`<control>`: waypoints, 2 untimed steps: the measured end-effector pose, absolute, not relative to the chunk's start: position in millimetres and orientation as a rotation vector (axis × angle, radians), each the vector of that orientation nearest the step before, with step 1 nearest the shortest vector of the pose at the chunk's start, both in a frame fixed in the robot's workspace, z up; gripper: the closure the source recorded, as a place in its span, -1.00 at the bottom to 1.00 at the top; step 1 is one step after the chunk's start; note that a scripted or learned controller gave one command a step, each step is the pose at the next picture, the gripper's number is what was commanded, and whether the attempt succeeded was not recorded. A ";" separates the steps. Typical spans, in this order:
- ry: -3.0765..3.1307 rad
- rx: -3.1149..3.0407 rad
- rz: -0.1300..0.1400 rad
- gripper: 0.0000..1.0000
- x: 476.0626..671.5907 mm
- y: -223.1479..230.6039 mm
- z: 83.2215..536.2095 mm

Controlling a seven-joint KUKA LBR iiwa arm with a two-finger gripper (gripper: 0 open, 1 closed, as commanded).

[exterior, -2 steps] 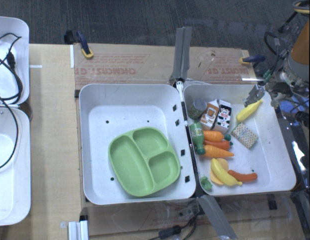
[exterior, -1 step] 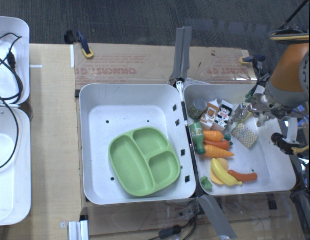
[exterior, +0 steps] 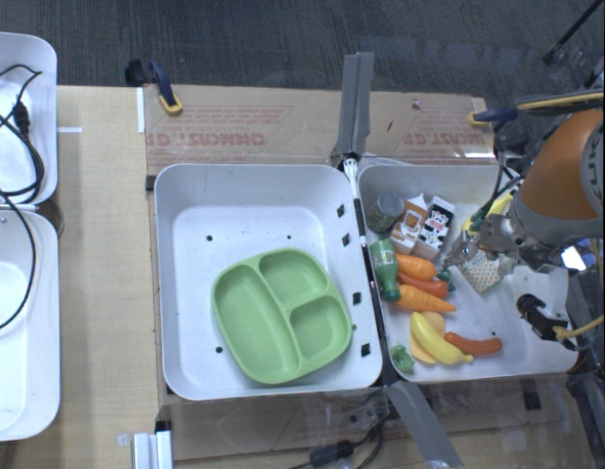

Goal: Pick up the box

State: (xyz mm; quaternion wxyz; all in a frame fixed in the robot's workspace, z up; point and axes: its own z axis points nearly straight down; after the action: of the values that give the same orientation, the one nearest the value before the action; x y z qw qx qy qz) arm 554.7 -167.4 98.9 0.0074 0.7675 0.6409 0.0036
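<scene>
I see the yellow plastic banana (exterior: 434, 342) nearest me, then orange toy carrots (exterior: 419, 279). Beyond them, the small orange-and-white cardboard box (exterior: 412, 225) sits unlifted in the right white bin (exterior: 537, 355). My gripper (exterior: 475, 252) hovers just beside it; jaw state unclear.

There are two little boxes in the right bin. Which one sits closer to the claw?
The black-and-white box. It lies on the claw side, while the orange-and-white box beside it sits farther off, toward the green bottle.

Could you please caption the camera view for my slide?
Gripper low in the right bin beside the box; green tray in left bin.
</scene>
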 end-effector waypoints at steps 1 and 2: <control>1.997 2.402 0.010 1.00 555.1 -169.5 109.0; 1.998 2.402 0.010 -1.00 555.0 -169.4 108.9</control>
State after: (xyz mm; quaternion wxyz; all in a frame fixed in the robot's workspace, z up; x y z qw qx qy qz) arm 555.0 -169.4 108.9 0.0084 0.7688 0.6395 0.0031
